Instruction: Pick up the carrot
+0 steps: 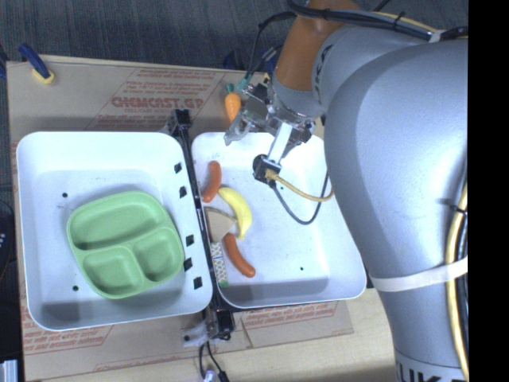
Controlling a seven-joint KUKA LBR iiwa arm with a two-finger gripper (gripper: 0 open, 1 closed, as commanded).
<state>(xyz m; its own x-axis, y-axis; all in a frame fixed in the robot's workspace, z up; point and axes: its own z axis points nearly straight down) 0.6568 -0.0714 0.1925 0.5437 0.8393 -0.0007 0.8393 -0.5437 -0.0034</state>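
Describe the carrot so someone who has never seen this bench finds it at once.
Start at the right-hand shallow white bin and go to its far left corner, beside the grey arm's gripper. There sits the small orange carrot with a green top, at the rim on the brown cardboard. Unlike the orange sausages and yellow banana inside the bin, it has a green tip.

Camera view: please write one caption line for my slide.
Grey arm's gripper above right white bin; small orange carrot beside it near the bin's far rim.

Robot lab bench: industrial arm [398, 134], cardboard-lined top [151, 94], paired white bins [32, 213].
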